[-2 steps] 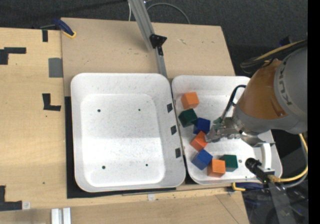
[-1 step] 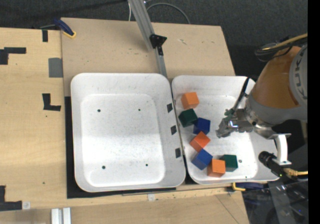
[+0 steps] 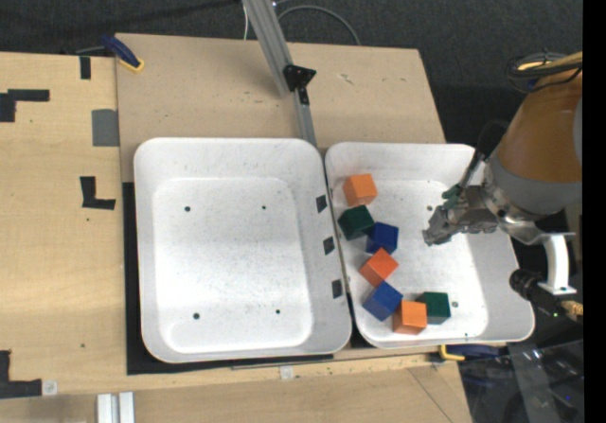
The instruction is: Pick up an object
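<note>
Since the task names no particular object, any of the seven small cubes in the right bin (image 3: 492, 303) will do. They lie in a loose string down its left half: an orange cube (image 3: 359, 189) at the top, a green cube (image 3: 356, 221) just below it, then a blue cube (image 3: 383, 237), a second orange one (image 3: 379, 267), a second blue one (image 3: 383, 300), a third orange one (image 3: 411, 315) and a second green one (image 3: 436, 307) at the bottom.

By their look they are rigid blocks, probably light, with flat faces and square edges, neither soft nor fragile. Flat parallel sides suit a two-finger pinch, though smooth faces could slip if caught on a corner. My judgement is that the top orange cube is the easiest take: it sits a little apart, with free sides. The lower ones touch or nearly touch each other, so a finger could land on a neighbour. Fingers should close across two opposite faces, squared to the cube's turn on the floor.

Hovering over the right half of the same bin, well apart from the cubes, is the gripper (image 3: 437, 229). I cannot tell how it is set, as it is small and dark against the wrist. Nothing is seen in it.

Beside this sits the left bin (image 3: 151, 166), and a metal post (image 3: 270, 24) slants across the bench (image 3: 189, 80) behind them.
</note>
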Available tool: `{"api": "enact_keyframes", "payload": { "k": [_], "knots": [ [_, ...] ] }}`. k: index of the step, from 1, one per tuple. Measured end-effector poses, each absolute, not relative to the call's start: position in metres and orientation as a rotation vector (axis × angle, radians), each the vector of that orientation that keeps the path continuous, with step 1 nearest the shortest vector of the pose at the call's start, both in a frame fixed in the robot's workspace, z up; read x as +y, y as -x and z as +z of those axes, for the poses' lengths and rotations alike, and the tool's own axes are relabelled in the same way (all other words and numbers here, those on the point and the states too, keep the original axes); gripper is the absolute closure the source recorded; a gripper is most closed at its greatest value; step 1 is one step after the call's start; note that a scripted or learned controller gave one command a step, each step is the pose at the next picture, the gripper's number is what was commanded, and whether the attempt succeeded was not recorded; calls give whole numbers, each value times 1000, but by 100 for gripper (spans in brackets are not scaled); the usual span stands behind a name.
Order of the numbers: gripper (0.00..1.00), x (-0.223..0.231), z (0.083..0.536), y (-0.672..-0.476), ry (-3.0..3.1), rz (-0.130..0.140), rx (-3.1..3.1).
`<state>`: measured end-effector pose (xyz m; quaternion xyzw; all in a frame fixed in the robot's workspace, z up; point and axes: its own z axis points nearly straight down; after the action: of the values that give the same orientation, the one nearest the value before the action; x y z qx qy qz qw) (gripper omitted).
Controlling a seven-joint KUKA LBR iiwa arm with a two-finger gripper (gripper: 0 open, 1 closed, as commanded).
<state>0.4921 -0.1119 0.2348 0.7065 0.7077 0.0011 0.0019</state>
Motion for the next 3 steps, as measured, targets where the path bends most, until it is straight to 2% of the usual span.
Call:
{"api": "enact_keyframes", "payload": {
  "k": [1, 3],
  "knots": [
    [100, -112, 264, -493, -2218, 2, 2222],
    [100, -11, 232, -535, -2216, -2, 2230]
  ]
}}
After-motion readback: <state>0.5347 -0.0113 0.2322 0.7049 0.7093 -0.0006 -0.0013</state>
